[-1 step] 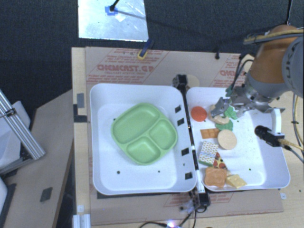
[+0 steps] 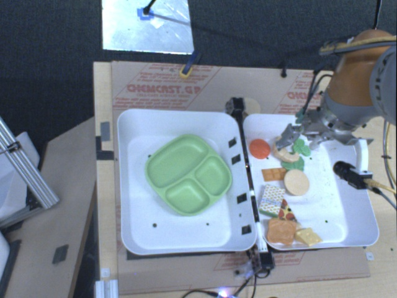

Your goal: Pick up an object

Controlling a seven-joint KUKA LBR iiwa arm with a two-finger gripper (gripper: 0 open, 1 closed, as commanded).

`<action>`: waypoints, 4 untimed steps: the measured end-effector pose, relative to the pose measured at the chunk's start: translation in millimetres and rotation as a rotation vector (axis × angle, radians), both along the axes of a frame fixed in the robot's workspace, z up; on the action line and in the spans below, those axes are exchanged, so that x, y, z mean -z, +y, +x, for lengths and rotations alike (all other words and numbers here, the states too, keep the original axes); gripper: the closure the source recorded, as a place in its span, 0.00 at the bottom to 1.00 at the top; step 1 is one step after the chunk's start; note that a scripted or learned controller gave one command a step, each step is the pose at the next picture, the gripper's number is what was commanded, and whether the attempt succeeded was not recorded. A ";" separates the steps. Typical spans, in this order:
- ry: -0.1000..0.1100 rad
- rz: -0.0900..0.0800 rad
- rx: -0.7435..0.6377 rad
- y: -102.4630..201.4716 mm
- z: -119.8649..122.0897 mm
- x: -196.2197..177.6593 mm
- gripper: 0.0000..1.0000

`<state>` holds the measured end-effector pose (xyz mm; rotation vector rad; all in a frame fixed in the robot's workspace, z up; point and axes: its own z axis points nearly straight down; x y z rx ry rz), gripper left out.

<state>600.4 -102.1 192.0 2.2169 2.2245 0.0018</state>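
The claw is hanging low over the right bin, seemingly lining up a pick; whether it is apart or together, I cannot tell. A green piece is lying just beside it, a tan slice just below.

Even bright light, perhaps slightly soft.
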 end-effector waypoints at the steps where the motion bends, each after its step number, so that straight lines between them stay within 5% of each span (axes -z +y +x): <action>1: 0.002 0.000 0.002 -1.5 -6.4 43.4 0.00; 3: -0.001 0.000 0.002 -6.9 -4.6 107.1 0.00; 4: -0.004 -0.002 0.002 -7.7 -3.7 95.3 1.00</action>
